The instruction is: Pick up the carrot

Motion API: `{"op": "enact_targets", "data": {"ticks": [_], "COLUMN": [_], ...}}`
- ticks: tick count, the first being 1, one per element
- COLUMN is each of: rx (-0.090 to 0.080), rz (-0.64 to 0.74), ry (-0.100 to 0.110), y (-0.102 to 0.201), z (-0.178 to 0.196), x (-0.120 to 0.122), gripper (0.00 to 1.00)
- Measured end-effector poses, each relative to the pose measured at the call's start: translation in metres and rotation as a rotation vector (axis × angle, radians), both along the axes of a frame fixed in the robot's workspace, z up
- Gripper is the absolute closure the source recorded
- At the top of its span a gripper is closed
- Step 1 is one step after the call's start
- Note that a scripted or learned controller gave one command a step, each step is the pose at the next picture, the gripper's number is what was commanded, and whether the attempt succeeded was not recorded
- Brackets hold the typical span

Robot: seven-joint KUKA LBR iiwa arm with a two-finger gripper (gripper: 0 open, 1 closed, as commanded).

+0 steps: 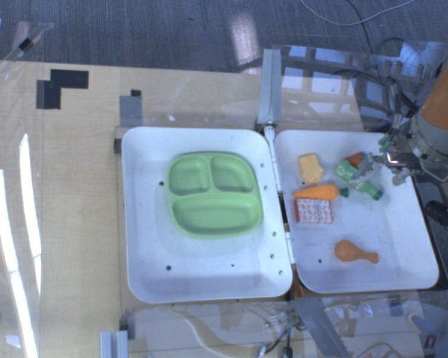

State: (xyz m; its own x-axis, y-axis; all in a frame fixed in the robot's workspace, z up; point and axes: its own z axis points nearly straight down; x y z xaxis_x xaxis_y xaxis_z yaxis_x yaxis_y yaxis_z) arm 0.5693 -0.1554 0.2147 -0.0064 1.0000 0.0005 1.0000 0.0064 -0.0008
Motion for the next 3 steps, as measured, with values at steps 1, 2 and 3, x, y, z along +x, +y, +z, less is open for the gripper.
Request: {"op": "enact_targets", "data": {"ticks": [1,2,3], "rx": [-0.006,-0.004,-0.004], "rz": [0.483,0.761,0.762], "ry": [-0.022,-0.008,-0.014], "y": [0.023,0.04,0.043], "z": [-0.103,-0.127,-0.115], "x": [0.052,0.085,0.087], "gripper": [0.0,0.0,1.0]}}
